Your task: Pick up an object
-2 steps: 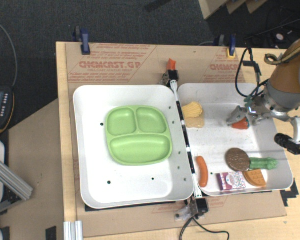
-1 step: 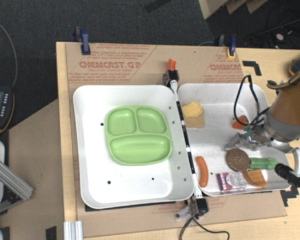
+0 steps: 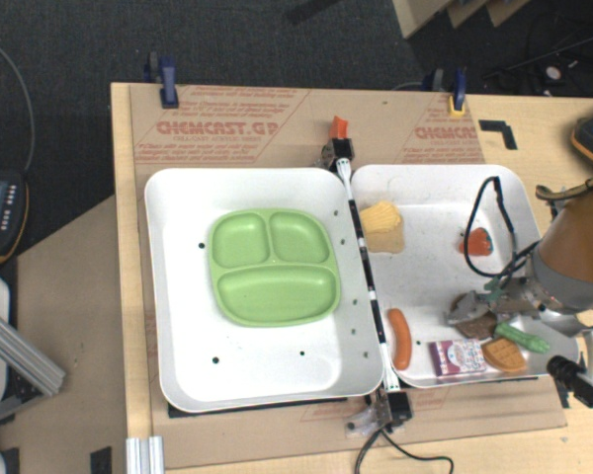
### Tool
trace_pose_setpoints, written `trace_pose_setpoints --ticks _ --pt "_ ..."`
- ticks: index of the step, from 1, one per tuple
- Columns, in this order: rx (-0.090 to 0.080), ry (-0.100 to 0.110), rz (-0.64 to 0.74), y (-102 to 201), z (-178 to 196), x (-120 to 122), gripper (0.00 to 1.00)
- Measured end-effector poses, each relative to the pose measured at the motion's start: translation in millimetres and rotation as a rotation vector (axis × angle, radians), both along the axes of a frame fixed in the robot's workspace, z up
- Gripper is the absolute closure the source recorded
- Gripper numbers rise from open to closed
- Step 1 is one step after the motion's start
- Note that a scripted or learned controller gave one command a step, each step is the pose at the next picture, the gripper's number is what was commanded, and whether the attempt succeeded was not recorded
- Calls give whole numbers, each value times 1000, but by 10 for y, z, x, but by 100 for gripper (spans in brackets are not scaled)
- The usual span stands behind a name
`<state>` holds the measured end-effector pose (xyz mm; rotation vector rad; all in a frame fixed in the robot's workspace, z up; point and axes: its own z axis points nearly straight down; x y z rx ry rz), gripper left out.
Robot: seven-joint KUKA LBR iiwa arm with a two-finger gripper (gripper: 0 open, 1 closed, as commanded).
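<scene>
My gripper (image 3: 477,310) is low in the right bin (image 3: 430,191), near its front right. The arm's orange band (image 3: 574,248) shows above it. Just in front of the gripper lie a purple packet (image 3: 457,356), a round orange-brown piece (image 3: 503,355) and a green piece (image 3: 522,339). Behind the gripper, a small red object (image 3: 478,242) sits under a black cable loop (image 3: 491,210). A red sausage (image 3: 400,338) lies at the bin's front left, and a yellow wedge (image 3: 381,227) sits at its back left.
The left bin (image 3: 178,265) holds a green divided plate (image 3: 273,267). A black divider rail (image 3: 363,255) runs between the two bins. Clamps (image 3: 165,79) hold the cardboard-covered bench at the back edge.
</scene>
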<state>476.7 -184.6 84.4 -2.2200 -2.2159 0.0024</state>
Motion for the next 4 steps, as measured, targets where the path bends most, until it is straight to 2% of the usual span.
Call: trace_pose_setpoints --ticks 1,2,3,4 --pt "-6 -11 5 -279 9 780 0" --pt "-4 -9 5 -89 5 1106 0" --pt "-1 0 -1 -123 -1 498 0" --pt "-1 -2 1 -127 1 314 0"
